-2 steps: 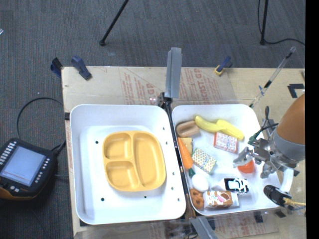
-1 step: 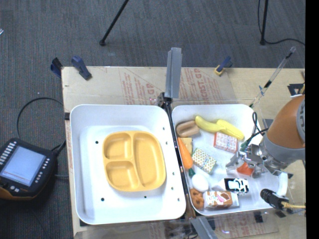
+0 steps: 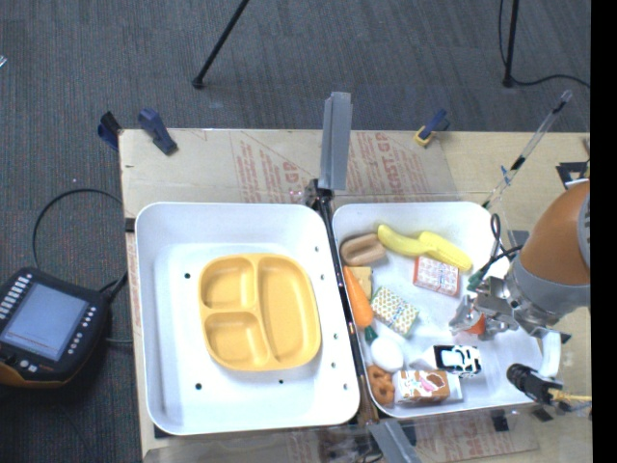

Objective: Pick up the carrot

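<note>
The carrot (image 3: 359, 303) lies along the right bin's left wall, leafy end far, crowded by a bun (image 3: 362, 250), checkered packet (image 3: 394, 310) and egg (image 3: 387, 354); the pincer (image 3: 479, 313) state I cannot tell.

Robotics lab: tripod legs (image 3: 227, 32), teach pendant (image 3: 43, 326), clamped cardboard-topped bench (image 3: 251, 167).

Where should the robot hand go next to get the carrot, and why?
Probably sideways toward the divider between the bins. The gripper sits near the right side of the right bin, while the carrot lies against that bin's left wall, beside a checkered packet. The arm has to cross that gap before it can come down on the carrot.
</note>
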Controlling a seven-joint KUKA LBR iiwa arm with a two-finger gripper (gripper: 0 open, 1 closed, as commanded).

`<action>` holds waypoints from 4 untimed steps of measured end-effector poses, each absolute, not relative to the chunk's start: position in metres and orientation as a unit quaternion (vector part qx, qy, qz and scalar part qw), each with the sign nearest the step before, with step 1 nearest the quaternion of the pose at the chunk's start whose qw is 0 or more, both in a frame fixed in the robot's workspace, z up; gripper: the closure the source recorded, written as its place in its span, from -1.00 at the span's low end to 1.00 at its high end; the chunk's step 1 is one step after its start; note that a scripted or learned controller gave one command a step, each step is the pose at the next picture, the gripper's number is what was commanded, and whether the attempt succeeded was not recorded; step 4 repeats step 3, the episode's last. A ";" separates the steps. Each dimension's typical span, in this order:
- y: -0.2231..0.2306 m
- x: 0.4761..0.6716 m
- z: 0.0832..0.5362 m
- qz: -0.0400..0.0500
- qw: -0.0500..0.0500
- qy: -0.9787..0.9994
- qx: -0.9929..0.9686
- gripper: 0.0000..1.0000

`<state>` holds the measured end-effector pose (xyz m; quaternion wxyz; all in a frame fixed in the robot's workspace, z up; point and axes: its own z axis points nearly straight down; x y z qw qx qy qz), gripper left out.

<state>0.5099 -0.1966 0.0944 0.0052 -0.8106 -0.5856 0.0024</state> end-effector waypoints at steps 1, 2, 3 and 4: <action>-0.108 0.496 0.086 0.001 0.003 -0.698 -0.716 1.00; -0.100 0.593 0.087 0.001 0.001 -0.700 -0.714 1.00; -0.100 0.592 0.087 0.001 0.002 -0.701 -0.713 -1.00; -0.100 0.592 0.087 0.001 0.002 -0.701 -0.713 -1.00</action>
